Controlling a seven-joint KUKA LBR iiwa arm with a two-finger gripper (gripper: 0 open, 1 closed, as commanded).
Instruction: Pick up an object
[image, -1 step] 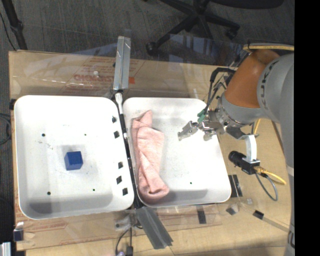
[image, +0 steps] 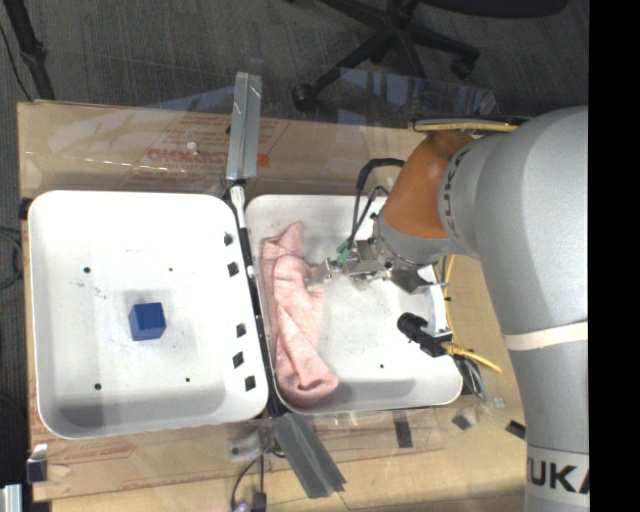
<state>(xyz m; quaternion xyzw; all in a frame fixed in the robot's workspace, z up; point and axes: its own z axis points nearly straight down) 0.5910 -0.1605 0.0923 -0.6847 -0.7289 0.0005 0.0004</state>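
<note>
Tool (image: 322, 272) low in right white bin (image: 400, 385), fingertips at pink cloth's (image: 295, 315) upper edge, finger state impossible to tell. Small blue cube (image: 148, 320) toward nine o'clock, in left white bin (image: 60, 300).

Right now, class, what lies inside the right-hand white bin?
A crumpled pink cloth lies along the right bin's left wall. The gripper reaches in beside it; the arm covers the bin's upper right corner.
</note>
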